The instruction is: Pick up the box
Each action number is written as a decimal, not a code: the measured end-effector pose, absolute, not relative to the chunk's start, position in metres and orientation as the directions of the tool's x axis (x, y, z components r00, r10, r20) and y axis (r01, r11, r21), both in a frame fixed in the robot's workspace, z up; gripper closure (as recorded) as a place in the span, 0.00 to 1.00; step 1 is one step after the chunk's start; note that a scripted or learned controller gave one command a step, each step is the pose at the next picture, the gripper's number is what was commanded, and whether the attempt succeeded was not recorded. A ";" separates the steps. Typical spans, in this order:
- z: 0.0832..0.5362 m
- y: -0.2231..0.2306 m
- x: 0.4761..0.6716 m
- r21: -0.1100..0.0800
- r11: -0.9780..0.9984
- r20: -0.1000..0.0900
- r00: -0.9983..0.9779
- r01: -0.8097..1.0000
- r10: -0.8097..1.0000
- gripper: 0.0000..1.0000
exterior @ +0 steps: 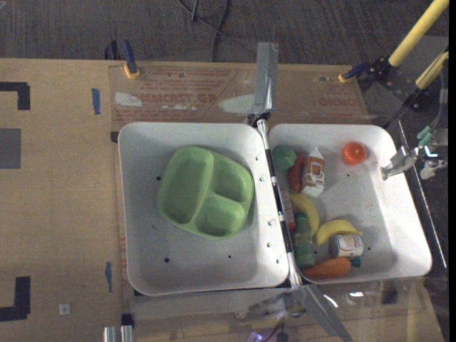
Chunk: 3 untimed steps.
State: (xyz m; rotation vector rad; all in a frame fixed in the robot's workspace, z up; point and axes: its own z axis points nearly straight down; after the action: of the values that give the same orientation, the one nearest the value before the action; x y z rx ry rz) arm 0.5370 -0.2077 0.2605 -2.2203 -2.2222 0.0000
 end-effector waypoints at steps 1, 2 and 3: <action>0.120 -0.215 0.480 -0.016 -0.489 0.010 0.489 0.872 0.872 0.00; 0.284 -0.195 0.480 -0.001 -0.660 -0.001 0.660 0.751 0.751 0.00; 0.294 -0.194 0.481 -0.001 -0.657 -0.003 0.657 0.753 0.753 1.00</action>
State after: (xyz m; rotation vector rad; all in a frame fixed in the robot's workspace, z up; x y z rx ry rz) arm 0.4809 -0.1939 0.2937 -2.8602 -1.3003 0.0049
